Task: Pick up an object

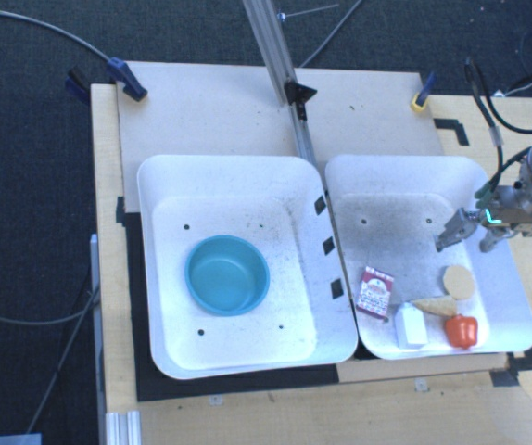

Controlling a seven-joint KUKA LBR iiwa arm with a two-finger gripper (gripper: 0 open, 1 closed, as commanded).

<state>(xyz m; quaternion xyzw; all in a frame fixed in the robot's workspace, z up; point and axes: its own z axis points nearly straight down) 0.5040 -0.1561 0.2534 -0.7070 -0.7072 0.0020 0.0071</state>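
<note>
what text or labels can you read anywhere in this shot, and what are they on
No text can be read.
The small red and white packet in the right bin has a printed face, but the print is too small and blurred to make out.
The blue bowl, the white block and the red pepper-like item show no markings.

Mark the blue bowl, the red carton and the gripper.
blue bowl [227, 274]: camera view, point on its inner floor, left bin.
red carton [374, 293]: camera view, point on its printed top face, right bin.
gripper [470, 230]: camera view, point midway between its fingertips, above the right bin.
</note>
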